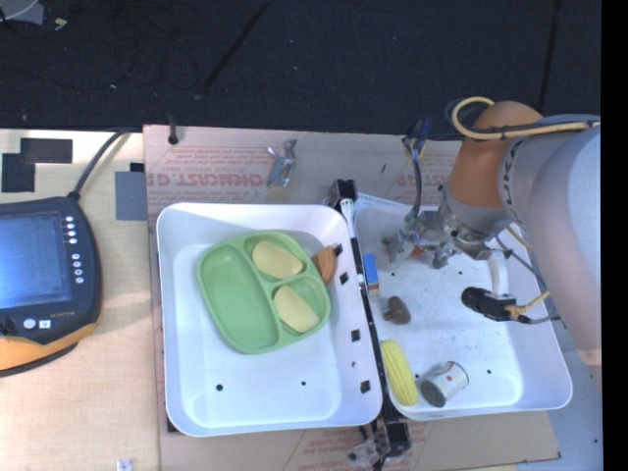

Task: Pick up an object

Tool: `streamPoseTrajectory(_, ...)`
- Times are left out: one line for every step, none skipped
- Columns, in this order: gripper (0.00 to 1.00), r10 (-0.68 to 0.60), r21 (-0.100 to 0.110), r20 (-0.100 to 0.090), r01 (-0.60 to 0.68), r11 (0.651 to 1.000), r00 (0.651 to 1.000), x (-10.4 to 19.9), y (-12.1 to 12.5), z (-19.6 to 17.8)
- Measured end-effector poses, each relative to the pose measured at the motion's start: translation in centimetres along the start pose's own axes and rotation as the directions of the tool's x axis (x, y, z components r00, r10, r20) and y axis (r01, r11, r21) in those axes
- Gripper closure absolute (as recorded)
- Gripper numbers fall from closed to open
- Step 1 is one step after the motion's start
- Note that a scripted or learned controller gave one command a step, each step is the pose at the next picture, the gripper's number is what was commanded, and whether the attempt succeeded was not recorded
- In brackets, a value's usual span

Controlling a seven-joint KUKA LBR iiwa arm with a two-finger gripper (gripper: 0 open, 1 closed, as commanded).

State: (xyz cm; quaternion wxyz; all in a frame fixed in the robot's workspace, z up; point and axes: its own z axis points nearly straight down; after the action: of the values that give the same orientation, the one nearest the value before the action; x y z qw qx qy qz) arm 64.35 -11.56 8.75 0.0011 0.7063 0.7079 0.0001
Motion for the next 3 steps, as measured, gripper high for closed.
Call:
streamPoseTrajectory(0.0, 0.005, 0.003, -0.002, -0.005, 1.0, 1.0, 2.2, -5.1, -0.1)
streamPoseTrajectory(0.0, -0.001, -0.001, 0.0, 0.001, 1.0, 1.0, 1.0, 0.3, 0.0)
streamPoseTrajectory(0.0, 0.003, 0.003, -0.003, -0.003, 1.0, 1.0, 1.5, -6.7, -0.2)
